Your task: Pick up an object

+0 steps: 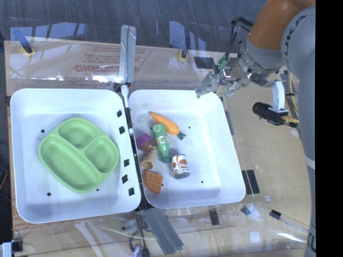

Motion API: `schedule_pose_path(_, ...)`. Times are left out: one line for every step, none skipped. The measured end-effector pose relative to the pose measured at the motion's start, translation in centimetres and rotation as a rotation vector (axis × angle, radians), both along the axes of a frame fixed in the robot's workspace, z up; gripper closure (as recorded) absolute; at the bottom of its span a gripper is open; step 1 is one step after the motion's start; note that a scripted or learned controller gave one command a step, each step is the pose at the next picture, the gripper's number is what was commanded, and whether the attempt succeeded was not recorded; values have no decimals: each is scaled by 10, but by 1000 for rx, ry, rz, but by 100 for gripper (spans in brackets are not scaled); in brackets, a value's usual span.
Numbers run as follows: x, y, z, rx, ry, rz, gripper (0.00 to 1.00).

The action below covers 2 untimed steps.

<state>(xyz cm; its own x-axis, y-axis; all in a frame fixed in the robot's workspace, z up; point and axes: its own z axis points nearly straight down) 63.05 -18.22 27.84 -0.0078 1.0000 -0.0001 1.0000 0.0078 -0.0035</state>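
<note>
My pincer [214, 85] hangs over the upper right corner of the right bin [228, 159], just at its rim, with my grey arm and its orange band rising behind it toward the right. The two thin metal fingers stand apart, and nothing lies between them.

The things I could take all sit lower and to the left of my pincer, in the left half of that smooth, shallow white bin. Nearest to me is a toy carrot [165, 122], orange and tapered, with a small dark green stub at its lower right end. Just below it a glossy green plastic bottle [161, 142] lies lengthwise, its cap end toward the carrot. A small purple piece [143, 140] rests against the bottle's left side, and a tan cone shape [149, 156] lies just under that. To the right of the bottle's lower end is a little can [180, 166] on its side, white with a red label. At the lower left a brown waffle-textured piece [152, 181] sits close to the bin's wall.

The left bin [27, 197] carries a light green divided plate [78, 153], rounded, matte, with three compartments.
</note>
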Motion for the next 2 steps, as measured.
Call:
schedule_pose_path(-61, 43, -66, 1, 1, 134, 0)
schedule_pose_path(-27, 48, -165, 0, -25, 166, 0)
